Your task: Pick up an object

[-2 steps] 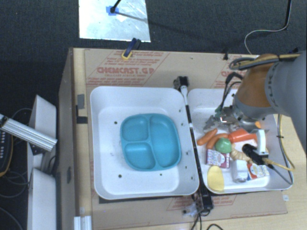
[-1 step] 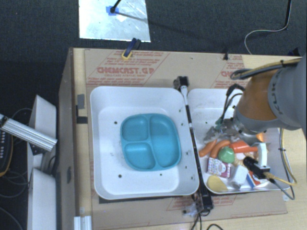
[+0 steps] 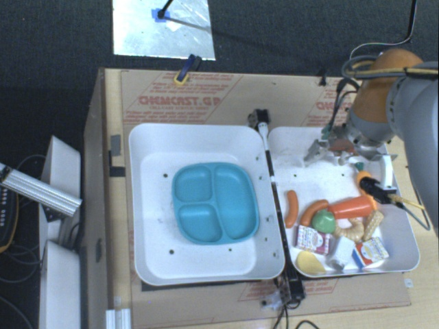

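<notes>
Gripper: the gripper (image 3: 334, 149) hangs over the far part of the right bin (image 3: 291, 141), near its far edge; whether it is apart or together cannot be told, and nothing shows between its tips.
Arm: grey, with the orange band (image 3: 384, 81) above the wrist, over the right bin's far right corner.
Objects to pick: all lie in the near half of the right bin, nearer the viewer than the gripper and apart from it.
Right bin contents: a small sausage (image 3: 291, 208) near the left wall; an orange carrot (image 3: 354, 206); a green round piece (image 3: 324, 221); a pink-and-white packet (image 3: 312, 239); a yellow piece (image 3: 310, 262) by the near edge; a red-white-blue packet (image 3: 372, 251) toward the near right corner; tan biscuit-like bits (image 3: 363, 229).
Left bin: the left bin (image 3: 154, 149) holds a blue divided plate (image 3: 214, 203), three compartments, lying flat at its middle.
Divider: the two bins touch along their shared edge.
</notes>
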